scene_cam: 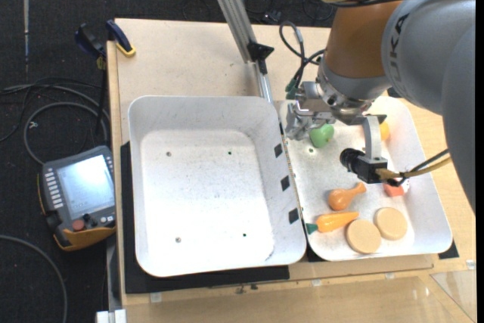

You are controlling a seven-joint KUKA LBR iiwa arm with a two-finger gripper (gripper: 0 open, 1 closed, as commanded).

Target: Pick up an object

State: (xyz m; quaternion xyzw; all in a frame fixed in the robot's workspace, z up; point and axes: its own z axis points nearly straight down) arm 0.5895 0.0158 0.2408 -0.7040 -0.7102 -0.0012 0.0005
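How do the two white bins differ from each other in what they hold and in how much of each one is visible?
The left bin shows a bare, speckled floor, while the right bin holds small items, among them two tan discs, an orange carrot shape and a green object. The left bin is seen whole; the right bin is partly covered by the arm. Both are shallow, white and sit side by side.

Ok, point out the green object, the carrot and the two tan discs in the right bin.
green object (323, 135), camera view, its rounded body.
carrot (336, 222), camera view, middle of its orange length.
tan discs (364, 236), camera view, top face of the nearer disc.
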